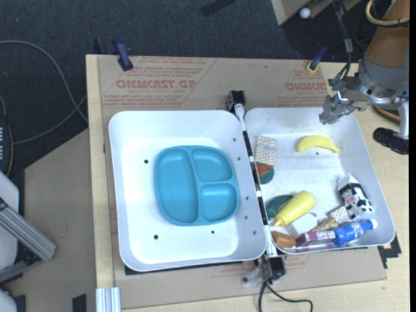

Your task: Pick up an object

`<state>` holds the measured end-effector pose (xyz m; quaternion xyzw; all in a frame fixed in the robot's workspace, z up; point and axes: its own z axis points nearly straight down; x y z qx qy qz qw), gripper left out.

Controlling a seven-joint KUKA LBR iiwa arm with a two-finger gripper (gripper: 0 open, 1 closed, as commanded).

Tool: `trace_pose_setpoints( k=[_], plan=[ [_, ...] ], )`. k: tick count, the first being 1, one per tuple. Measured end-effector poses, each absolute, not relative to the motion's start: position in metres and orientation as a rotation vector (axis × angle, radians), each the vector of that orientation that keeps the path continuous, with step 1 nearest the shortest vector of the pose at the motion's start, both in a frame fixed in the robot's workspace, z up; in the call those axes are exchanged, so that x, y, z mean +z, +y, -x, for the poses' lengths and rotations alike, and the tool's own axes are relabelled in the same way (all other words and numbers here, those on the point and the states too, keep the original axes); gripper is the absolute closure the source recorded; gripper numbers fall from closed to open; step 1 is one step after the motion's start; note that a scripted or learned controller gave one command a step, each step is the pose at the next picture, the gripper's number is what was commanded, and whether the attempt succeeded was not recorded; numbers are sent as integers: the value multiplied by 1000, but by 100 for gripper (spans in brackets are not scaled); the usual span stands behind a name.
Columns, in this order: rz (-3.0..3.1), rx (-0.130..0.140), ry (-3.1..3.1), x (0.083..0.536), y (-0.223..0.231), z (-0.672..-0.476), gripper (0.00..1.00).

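My gripper [330, 111] hangs over the far right corner of the right bin [305, 119], above and right of a yellow banana [318, 144]. Nothing shows between its fingers. Lower in the same bin lie a yellow squeeze bottle [295, 208], a blue-capped tube [337, 234], a black-and-white cow toy [354, 199], a green round piece [277, 203] and a patterned packet [264, 151]. In the left bin [130, 142] sits a blue divided plate [195, 184].
Both bins rest on a cardboard sheet [162, 80] held by blue clamps [121, 54] at the back. A black divider [250, 168] runs between the bins. The arm's grey body and orange band [389, 47] fill the upper right.
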<state>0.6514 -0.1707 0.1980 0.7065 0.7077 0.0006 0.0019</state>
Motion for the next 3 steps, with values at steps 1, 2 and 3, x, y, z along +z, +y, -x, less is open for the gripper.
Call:
trace_pose_setpoints(
  k=[1, 2, 3],
  plan=[
    [-2219, 0, 2222, 197, -171, -651, 0],
    [-2212, 6, 2216, 102, -176, -655, 0],
    [-2205, 8, 2213, 114, -176, -657, 100]
  ],
)
